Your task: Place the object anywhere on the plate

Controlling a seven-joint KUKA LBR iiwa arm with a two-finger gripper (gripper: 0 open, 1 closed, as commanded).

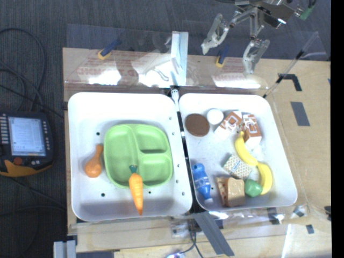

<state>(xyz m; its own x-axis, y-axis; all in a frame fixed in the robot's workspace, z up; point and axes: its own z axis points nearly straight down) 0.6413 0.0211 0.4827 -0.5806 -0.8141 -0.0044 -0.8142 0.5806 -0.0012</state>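
The two fingers (215,34) of the gripper (235,43) are hanging spread wide apart with nothing between them, well beyond the far rim of the right bin (279,138). Taking the green plate (141,156) in the left bin (80,144) as the landmark, an orange chicken drumstick (93,164) is lying just beside its left edge, and the carrot (136,189) is resting across its near rim, leafy end on the plate and tip pointing off it. Right of the plate, in the other bin, a brown disc (197,124), a blue bottle (201,180) and a banana (252,163) are lying among other toy foods.
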